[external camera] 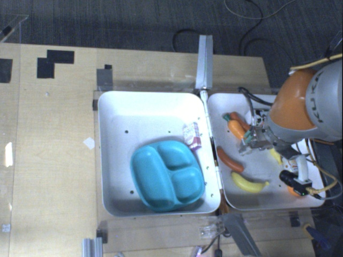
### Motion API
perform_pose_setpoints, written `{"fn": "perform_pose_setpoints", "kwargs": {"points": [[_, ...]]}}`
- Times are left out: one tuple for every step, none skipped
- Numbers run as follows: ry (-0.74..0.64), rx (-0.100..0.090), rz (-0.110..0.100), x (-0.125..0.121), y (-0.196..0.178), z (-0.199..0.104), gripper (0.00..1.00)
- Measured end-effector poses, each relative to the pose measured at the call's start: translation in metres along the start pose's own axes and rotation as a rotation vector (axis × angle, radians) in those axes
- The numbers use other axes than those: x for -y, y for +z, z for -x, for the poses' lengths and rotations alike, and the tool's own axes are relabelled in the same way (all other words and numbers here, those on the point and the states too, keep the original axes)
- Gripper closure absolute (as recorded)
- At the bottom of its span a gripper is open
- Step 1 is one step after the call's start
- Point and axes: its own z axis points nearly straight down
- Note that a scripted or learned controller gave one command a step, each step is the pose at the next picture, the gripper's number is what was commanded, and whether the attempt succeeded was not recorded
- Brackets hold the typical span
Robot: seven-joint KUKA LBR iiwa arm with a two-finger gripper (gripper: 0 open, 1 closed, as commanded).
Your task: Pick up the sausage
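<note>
The sausage (229,160) is a reddish-brown link lying at a slant near the left wall of the right bin (214,123). My gripper (252,142) hangs over the middle of that bin, a little up and to the right of the sausage and apart from it. It sits right beside an orange carrot (236,127). Nothing shows between its fingers. The grey arm with its orange band (292,107) covers the bin's right side.
A yellow banana (249,183) lies just below the sausage. A small orange item (292,189) sits at the bin's lower right and a yellow piece (275,156) near the wrist. The left bin (115,143) holds a blue divided plate (167,174) and a small packet (192,136).
</note>
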Motion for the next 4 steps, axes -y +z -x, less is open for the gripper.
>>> {"fn": "perform_pose_setpoints", "kwargs": {"points": [[0.0, 0.0, -0.001, 0.0, 0.0, 0.0, 0.0], [-0.095, 0.005, -0.002, 0.012, 0.011, -0.011, 0.0], [-0.098, 0.002, 0.001, 0.009, -0.001, -0.013, 1.0], [0.014, -0.001, -0.016, -0.029, -0.083, -0.102, 1.0]]}}
